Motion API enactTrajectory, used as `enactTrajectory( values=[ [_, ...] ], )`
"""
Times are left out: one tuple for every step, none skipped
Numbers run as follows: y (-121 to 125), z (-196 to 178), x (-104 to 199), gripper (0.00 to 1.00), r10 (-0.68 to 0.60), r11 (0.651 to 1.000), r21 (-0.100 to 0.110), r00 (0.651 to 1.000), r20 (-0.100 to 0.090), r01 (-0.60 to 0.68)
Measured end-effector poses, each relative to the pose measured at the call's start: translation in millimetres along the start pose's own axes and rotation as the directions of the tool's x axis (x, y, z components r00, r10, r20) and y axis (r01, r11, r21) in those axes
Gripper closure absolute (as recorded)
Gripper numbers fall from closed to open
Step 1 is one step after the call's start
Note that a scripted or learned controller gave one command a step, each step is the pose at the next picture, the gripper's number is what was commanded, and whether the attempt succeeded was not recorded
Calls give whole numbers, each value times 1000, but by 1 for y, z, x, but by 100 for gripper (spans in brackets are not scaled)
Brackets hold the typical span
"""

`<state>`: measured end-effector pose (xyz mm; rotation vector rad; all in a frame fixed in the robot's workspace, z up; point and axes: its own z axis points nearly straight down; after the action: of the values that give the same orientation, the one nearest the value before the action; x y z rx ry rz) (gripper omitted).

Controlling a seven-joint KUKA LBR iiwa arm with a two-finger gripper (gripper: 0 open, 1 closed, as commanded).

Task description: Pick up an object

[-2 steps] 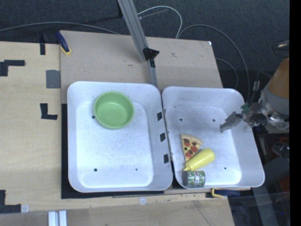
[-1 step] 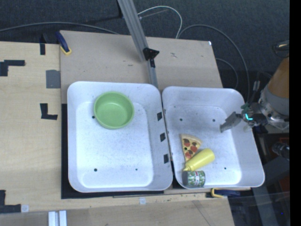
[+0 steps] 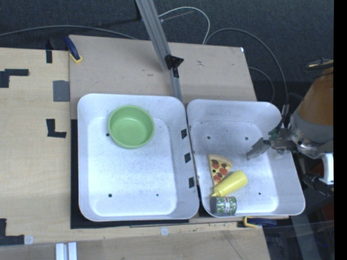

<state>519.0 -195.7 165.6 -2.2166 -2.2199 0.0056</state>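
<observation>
Gripper, whose grip I cannot tell, I'd lower squarely over the yellow bottle, clear of the pizza slice.

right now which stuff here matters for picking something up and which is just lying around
For the job:
- claw, over the right bin
- pizza slice, yellow bottle and green can in that bin
- green bowl in the left bin, also pickable

Just lying about:
- cables behind the bench
- blue clamp at the bench's far left corner

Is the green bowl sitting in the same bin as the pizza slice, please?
No, the green bowl sits in the left bin, the pizza slice in the right bin.
</observation>
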Motion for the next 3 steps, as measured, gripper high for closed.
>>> enactTrajectory(
  values=[
    [8, 49, 0, 0, 0, 1000, 0, 1000, 0, 0],
    [9, 76, 0, 0, 0, 1000, -6, 1000, 3, 0],
    [9, 65, 1, 100, -2, 1000, -5, 1000, 0, 2]
  ],
)
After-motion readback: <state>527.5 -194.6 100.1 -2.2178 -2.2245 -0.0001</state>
